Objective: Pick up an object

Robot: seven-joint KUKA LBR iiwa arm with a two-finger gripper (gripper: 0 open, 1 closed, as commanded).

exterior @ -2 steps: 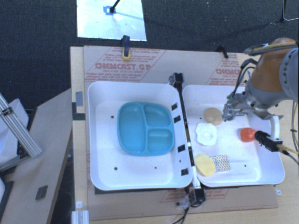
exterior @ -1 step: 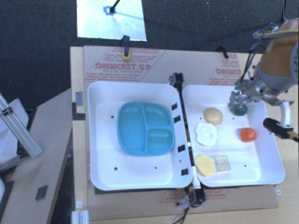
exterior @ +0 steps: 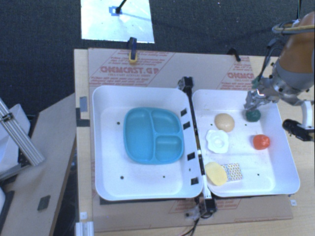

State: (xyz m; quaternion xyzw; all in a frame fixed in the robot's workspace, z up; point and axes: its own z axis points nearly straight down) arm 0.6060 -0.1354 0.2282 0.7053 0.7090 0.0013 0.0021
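Lighting is even and bright from overhead, so my view stays clean. White bins [exterior: 147, 95] run near blown-out with mild glare; shadows are soft and short. The reflective sheet [exterior: 117, 14] up top glares. Overall slightly soft and grainy, dark floor noisy.

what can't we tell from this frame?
- Gripper state: camera view, too small and blurred against the green object.
- Contact with the green object: overlap hides any gap.
- Patterned packet: print too small to read.
- Arm: cut off by the right edge.
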